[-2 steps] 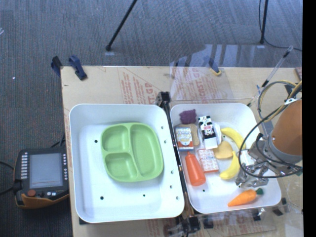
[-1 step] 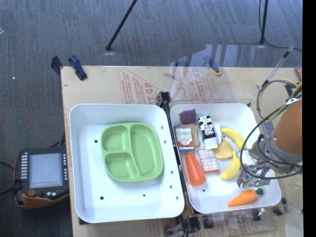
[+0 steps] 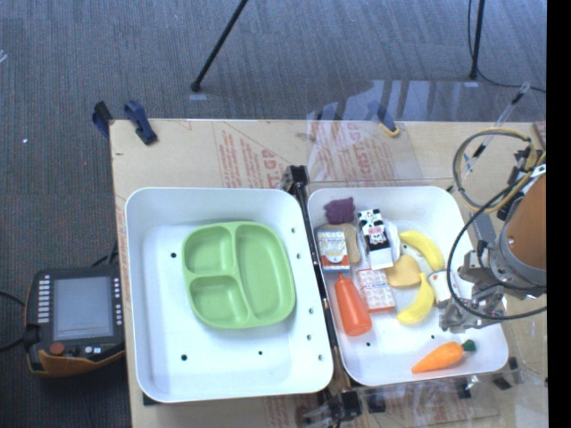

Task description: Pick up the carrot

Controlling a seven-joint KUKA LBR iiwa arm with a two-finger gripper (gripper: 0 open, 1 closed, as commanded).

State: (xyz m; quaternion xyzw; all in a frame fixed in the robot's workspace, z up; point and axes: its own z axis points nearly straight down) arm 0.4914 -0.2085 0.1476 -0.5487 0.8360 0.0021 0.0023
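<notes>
Left bin [image 3: 152, 346]: green divided plate [image 3: 239, 273]. Right bin [image 3: 446, 205]: carrot [image 3: 439, 357] lying near the front right corner (green top pointing right), two bananas [image 3: 419, 275], orange bottle [image 3: 351, 305], small cartons [image 3: 355, 243], purple item [image 3: 339, 209]. Gripper [image 3: 466, 315] hovers just above the carrot, apart from it; cannot tell its state.

Open floor left of carrot [image 3: 439, 357]

The scene is viewed from one fixed camera set high above the bench [image 3: 223, 150], looking down at a slant. Both bins [image 3: 143, 239] are framed low and centre, with floor [image 3: 89, 43] across the top.
</notes>
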